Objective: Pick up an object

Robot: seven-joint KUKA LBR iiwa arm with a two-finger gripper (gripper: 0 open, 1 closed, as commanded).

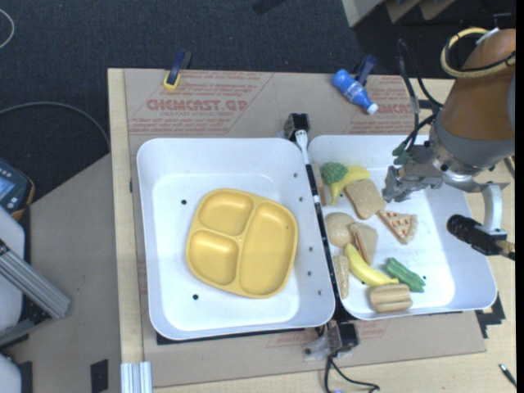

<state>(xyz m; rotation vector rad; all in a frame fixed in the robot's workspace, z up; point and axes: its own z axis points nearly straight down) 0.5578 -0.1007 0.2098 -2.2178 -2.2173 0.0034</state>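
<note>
**Visitor:** Describe the bench for me, please.

**Onlooker:** Two shallow white bins sit side by side on a brown board. The left bin (pixel 155 219) holds a yellow divided plate (pixel 241 241) with three compartments, lying flat near the middle. The right bin (pixel 467 289) holds a cluster of toy food: a piece of broccoli (pixel 332 172) touching a small banana (pixel 354 174) at the far end, a slice of bread (pixel 363 198) just beside them, a pizza wedge (pixel 399 223) lying apart toward the centre, then a second banana (pixel 365 268), a green pepper (pixel 405 273) and a hot dog bun (pixel 390 298) at the near end.

**Visitor:** And the arm?

**Onlooker:** It reaches in from the right, and its pincer (pixel 396 188) hangs above the right bin, between the bread and the pizza wedge. From here I cannot tell whether it is spread or closed; nothing is visibly held.

**Visitor:** What would make the pick go well?

**Onlooker:** I'd judge the pizza wedge the cleanest target, since it has bare bin floor around it. The bread crowds its neighbours, so a descent there risks nudging them. Centre over the wedge, come straight down, close across its narrow width, then lift slowly to confirm it comes along.
</note>
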